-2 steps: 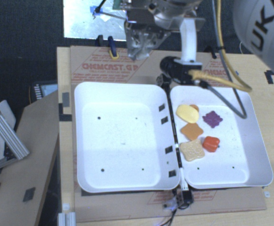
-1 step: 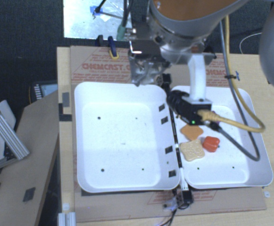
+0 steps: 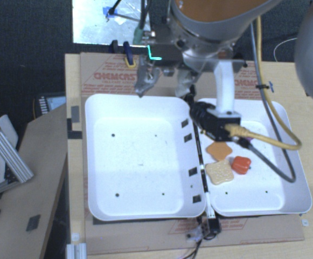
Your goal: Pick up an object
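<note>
Beside divider [image 3: 198, 155] — bread slice [image 3: 220, 172], flat

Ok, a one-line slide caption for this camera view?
Gripper hangs above the left bin's far rim; three small items lie in the right bin.
</note>
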Available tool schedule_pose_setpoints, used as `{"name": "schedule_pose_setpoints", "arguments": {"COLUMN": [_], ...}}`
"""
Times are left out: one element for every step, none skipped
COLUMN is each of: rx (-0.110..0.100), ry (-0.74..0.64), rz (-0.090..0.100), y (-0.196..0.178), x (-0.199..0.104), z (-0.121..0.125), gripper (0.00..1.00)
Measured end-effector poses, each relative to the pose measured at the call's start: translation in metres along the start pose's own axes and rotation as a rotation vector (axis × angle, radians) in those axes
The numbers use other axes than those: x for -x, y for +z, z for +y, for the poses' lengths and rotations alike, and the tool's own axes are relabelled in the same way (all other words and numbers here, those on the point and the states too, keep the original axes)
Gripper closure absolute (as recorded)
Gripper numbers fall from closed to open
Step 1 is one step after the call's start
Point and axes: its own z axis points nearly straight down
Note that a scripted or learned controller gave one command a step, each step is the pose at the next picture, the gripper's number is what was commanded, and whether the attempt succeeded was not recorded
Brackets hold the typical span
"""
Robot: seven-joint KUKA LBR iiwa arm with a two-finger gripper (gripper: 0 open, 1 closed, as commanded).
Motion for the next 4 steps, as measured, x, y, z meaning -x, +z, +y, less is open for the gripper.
{"name": "schedule_pose_setpoints", "arguments": {"rx": [0.002, 0.002, 0.004, 0.003], "ry": [-0.003, -0.004, -0.007, -0.007], "rz": [0.002, 0.002, 0.003, 0.003], "y": [-0.012, -0.011, -0.023, -0.022], "x": [0.0, 0.0, -0.001, -0.001], "z": [0.0, 0.0, 0.0, 0.0], "gripper": [1.0, 0.0, 1.0, 0.0]}}
